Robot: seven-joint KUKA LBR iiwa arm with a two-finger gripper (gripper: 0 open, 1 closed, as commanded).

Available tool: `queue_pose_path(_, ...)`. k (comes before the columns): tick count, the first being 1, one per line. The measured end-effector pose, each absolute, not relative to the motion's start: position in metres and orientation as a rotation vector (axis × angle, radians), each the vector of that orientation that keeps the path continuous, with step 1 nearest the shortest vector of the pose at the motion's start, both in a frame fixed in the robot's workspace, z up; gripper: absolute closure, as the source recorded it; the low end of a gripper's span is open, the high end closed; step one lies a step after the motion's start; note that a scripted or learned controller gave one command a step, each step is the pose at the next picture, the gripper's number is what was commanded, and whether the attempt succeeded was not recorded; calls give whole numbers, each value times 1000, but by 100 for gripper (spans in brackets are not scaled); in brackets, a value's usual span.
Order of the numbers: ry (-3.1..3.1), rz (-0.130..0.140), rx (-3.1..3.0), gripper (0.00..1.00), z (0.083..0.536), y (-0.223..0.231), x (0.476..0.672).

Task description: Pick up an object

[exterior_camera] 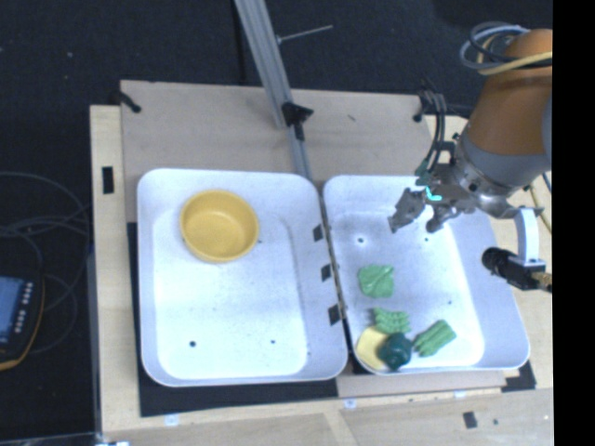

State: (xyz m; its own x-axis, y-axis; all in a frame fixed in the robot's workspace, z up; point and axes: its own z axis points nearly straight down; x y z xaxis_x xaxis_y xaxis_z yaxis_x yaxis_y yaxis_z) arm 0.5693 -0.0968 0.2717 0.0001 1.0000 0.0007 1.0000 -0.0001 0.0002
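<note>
Our claw point(420, 215) hangs open and empty over the right bin point(465, 258), where the nearest green piece point(376, 280) looks light, soft and flattish, so we judge pinching across its narrower edges best.

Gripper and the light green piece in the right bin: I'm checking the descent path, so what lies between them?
In the camera view, only bare white bin floor separates the gripper from the light green piece.
</note>
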Motion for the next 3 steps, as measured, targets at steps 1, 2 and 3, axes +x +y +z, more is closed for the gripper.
queue_pose_path(1,-2221,-1,-2221,0,272,-97,569)
queue_pose_path(2,-2218,5,-2221,0,213,-103,574)
queue_pose_path(3,-2218,6,-2220,0,150,-104,574)
